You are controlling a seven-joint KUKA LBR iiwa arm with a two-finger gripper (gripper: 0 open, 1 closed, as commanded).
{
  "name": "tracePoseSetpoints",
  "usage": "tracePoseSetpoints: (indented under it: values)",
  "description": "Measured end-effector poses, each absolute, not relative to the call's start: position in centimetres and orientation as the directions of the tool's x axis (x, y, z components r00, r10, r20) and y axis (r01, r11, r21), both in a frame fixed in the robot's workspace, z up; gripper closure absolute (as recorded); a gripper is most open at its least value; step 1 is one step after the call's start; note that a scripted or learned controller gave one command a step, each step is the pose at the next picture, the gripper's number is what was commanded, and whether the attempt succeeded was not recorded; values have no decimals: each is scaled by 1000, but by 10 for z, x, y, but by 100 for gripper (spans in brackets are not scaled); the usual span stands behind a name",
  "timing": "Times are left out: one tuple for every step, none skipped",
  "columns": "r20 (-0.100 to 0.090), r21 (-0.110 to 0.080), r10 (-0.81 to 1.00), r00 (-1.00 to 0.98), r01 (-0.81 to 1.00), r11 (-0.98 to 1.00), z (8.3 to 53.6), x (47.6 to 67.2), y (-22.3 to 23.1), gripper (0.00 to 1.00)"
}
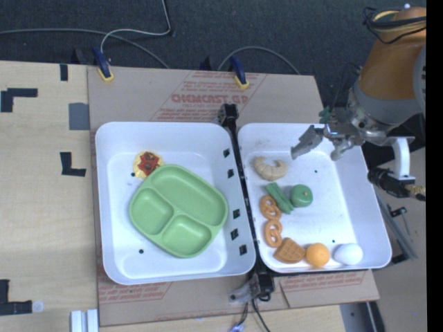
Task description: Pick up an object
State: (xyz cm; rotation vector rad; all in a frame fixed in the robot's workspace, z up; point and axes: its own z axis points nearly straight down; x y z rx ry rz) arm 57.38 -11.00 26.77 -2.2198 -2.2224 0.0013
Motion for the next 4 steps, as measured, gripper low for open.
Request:
tracePoseSetpoints:
  values:
    - [0, -1, 1000, 0, 1000, 0, 104, 560, -98, 0]
    - [0, 0, 1000, -1, 1000, 1, 86, 587, -96, 0]
    - [-3, 3, 1000, 0, 1000, 0, 96, 588, -96, 100]
    - [0, 0, 1000, -2, 1000, 2, 214, 564, -26, 100]
